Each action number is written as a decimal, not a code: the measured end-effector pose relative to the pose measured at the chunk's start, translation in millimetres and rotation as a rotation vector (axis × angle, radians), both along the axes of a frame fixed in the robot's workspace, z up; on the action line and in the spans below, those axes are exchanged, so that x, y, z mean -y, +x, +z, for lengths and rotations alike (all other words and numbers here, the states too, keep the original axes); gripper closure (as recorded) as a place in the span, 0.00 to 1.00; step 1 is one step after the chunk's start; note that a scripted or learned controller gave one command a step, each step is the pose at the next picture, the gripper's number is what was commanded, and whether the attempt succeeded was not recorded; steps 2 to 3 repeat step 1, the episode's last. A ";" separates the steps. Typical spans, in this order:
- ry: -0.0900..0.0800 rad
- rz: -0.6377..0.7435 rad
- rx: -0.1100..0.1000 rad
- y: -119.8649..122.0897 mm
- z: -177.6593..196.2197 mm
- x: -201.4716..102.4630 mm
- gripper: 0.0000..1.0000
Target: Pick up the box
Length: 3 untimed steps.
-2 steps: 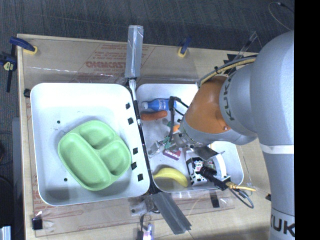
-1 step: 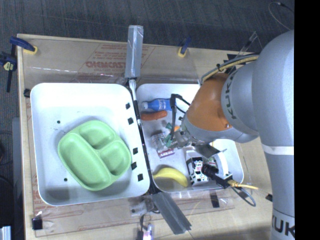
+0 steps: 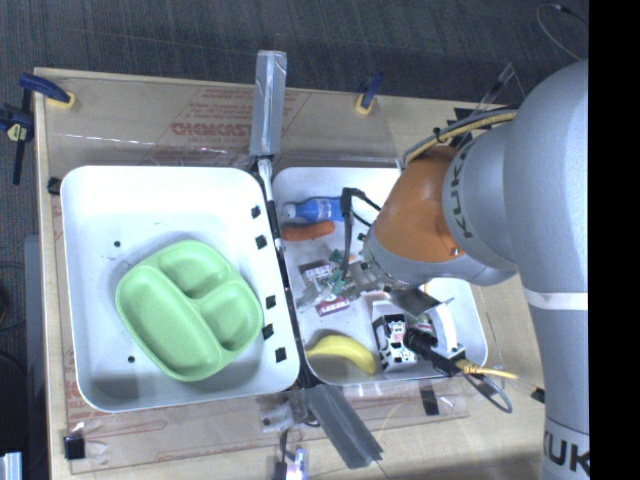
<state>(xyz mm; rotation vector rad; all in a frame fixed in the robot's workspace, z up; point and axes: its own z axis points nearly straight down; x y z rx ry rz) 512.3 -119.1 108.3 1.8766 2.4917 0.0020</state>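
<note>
Right bin (image 3: 470,313) bears the box (image 3: 327,290) just at 8 o'clock of the gripper (image 3: 348,271), its opening impossible to tell.

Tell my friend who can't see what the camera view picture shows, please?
A big grey robot arm with an orange band reaches from the right over the right white bin, its gripper down among small packets. That bin also holds a banana, a blue bottle and a small box. The left white bin holds a green divided tray.
</note>
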 end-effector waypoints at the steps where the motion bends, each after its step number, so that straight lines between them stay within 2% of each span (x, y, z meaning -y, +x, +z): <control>1: 0.012 0.051 -0.019 -1.2 102.3 -13.2 0.00; 3: 0.012 0.051 -0.019 -1.2 102.3 -13.2 0.00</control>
